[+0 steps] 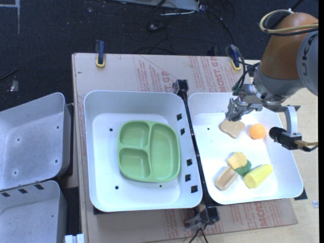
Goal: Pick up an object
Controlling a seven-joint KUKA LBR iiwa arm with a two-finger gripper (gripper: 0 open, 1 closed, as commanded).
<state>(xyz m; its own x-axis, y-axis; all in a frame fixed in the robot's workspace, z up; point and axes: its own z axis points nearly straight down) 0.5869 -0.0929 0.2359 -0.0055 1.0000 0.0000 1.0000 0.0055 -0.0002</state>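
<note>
White plastic forms both shallow bins on the bench in the camera view: the left bin [96,135] carries a green divided plate [149,151] lying flat near its middle, and the right bin [212,105] carries the loose items. The gripper [236,112] hangs over the upper part of the right bin, its tip directly above or touching the upper edge of a tan bread-shaped piece [232,129]; contact cannot be confirmed at this angle, and whether the hand is wide, narrow or closed cannot be told. Nothing is seen held. Just right of the bread piece, apart from it, lies a small orange ball [257,131]. Lower in the same bin sits a cluster: a yellow block [237,160] touching a green piece [243,169], a tan roll-shaped item [226,178] beside them, and a yellow corn-shaped item [258,175] to their right. Judged as the likely target, the bread piece appears to be a light, stiff toy with a smooth face, lying flat; it would best be taken across its narrower width, at the flat side edges. The risk is that it slides on the slick bin floor or tips out of the grasp. The ball would roll if nudged.
</note>
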